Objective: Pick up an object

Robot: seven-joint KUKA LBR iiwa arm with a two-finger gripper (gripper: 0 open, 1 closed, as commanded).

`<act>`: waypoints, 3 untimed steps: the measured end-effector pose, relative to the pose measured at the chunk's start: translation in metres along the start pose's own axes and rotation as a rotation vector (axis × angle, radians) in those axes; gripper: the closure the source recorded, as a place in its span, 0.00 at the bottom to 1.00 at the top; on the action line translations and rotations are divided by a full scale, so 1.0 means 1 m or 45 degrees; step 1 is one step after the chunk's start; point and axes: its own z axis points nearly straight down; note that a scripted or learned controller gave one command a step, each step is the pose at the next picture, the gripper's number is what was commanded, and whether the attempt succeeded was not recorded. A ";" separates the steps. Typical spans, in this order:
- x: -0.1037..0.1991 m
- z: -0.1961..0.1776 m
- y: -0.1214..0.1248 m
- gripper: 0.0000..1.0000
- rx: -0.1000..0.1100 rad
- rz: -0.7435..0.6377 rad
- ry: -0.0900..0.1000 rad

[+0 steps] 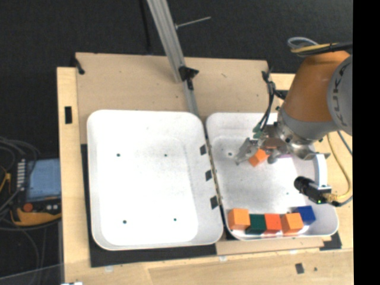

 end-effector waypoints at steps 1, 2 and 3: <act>-0.007 0.046 -0.006 0.00 0.001 0.001 0.000; 0.000 0.095 -0.003 0.00 0.001 0.005 0.001; 0.001 0.081 -0.001 1.00 -0.012 0.013 0.004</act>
